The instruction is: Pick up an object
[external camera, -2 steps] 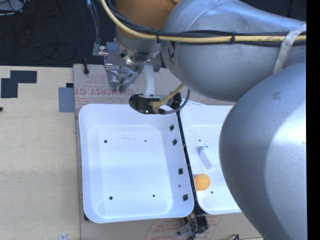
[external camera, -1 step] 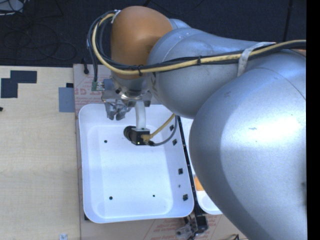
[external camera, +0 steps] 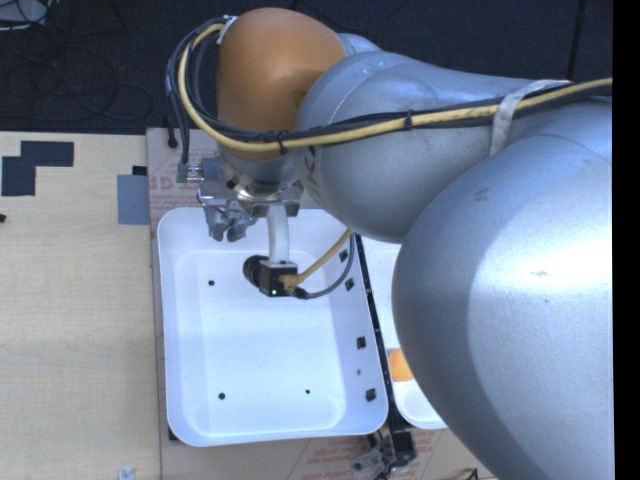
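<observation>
Grey robot arm (external camera: 500, 268) with an orange band looms closest, reaching from the right. Its end effector (external camera: 228, 223) hangs over the far corner of the left shallow white bin (external camera: 165, 348); apart or together, I cannot tell. A small orange rounded object (external camera: 399, 366) lies in the right white bin (external camera: 420, 415), partly under the arm.

Materials and surface finish at the bins.
The arm (external camera: 500, 268) casing was smooth and grey with a soft satin sheen; its orange band (external camera: 270, 63) was equally smooth and slightly glossy. The gripper (external camera: 228, 230) looked like bare metal with a dull finish. The left bin (external camera: 250, 368) and the right bin (external camera: 415, 408) were smooth white plastic, lightly glossy. The worktop (external camera: 70, 298) showed a pale, matt wood grain.
</observation>
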Controlling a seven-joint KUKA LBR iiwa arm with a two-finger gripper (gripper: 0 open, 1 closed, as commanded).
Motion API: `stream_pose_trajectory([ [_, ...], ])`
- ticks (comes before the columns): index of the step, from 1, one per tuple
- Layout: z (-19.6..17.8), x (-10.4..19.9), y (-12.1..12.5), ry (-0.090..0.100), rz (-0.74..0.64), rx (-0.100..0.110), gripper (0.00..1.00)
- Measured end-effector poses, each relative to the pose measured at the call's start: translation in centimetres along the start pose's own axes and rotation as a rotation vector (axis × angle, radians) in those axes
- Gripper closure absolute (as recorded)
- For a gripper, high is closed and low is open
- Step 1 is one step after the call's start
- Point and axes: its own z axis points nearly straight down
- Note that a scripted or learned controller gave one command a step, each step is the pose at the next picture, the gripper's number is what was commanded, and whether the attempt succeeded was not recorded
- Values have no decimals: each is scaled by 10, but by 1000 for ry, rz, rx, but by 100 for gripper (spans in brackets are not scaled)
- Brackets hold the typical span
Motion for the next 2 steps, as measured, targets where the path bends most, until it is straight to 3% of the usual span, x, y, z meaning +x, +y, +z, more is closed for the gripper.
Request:
stream_pose_trajectory([
  [1,-86,0,13,3,-1,-10,100],
  [2,45,0,7,-3,1,6,100],
])
